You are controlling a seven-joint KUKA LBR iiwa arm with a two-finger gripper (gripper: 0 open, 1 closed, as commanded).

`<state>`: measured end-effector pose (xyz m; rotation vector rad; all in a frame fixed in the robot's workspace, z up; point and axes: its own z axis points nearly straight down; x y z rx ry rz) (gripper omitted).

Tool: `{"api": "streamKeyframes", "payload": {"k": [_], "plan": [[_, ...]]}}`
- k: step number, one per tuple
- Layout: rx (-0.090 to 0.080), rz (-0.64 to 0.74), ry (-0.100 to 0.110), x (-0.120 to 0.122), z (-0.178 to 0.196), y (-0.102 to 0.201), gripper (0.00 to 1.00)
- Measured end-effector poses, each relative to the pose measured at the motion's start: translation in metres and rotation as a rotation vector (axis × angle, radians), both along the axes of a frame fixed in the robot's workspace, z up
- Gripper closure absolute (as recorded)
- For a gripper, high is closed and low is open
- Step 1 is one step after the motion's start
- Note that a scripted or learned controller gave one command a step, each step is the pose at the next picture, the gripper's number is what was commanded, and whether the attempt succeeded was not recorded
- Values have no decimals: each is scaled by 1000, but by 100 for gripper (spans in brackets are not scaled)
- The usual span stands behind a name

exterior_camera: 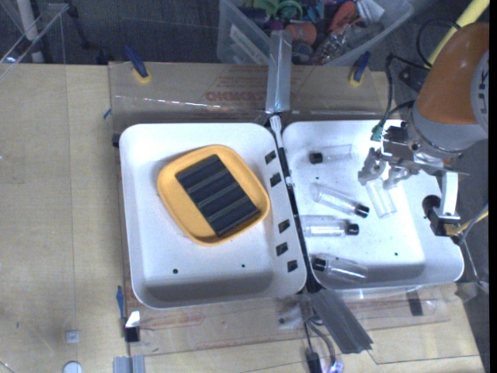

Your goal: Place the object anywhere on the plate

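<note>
Vials (338,200): clear, black-capped, several scattered on the floor of the right bin; none on the plate.
Nearest vial (381,200): clear tube just below the gripper, at about 6 o'clock from it, lying on the bin floor.
Other vials: one short at the bin's 11 o'clock (328,156), one slanted near the middle, one level at 8 o'clock (330,227), one at 7 o'clock against the front wall (338,267).
Gripper (382,169): over the right bin at its 2 o'clock, pointing down toward the floor; opening of the jaws cannot be told, and nothing seen held in them.
Arm (454,84): grey with orange band, entering from 3 o'clock.
Plate (172,185): yellow, rounded square, in the middle of the left bin, carrying a black ribbed slab (217,195) turned at a slant.
Left bin (147,270): white, touching the right bin (404,263) along a taped seam.
Box (311,10): clear, full of coloured odds, at 12 o'clock behind the bins.
</note>
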<state>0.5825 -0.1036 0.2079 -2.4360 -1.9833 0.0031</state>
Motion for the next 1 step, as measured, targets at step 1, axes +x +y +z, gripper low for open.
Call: {"api": "streamKeyframes", "payload": {"k": [1], "plan": [[0, 0, 0, 0, 0, 0, 0]]}}
